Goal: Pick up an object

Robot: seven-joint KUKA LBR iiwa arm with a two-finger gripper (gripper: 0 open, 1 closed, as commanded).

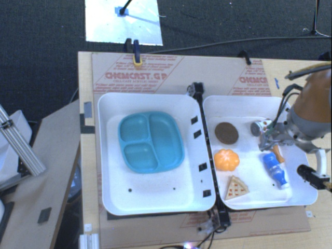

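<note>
The clear protective sheet [155, 71] under the two bins carries red print. "CHEMCAST GP" reads plainly along its upper left, just behind the left bin, with a smaller line beneath it too fine to read. The same red print repeats at the upper right, slanted and partly hidden.

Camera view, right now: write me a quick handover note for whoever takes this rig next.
Gripper: low over the right bin, by its right side; grasp state unclear from here, nothing visibly held.
Right bin holds: brown round cookie, orange fruit, waffle slice, blue bottle and a small orange piece just beside the gripper.
Left bin holds a teal divided plate.
Done: arm has reached into the right bin.
Left: get a confirmed grasp on one object and lift it.
</note>
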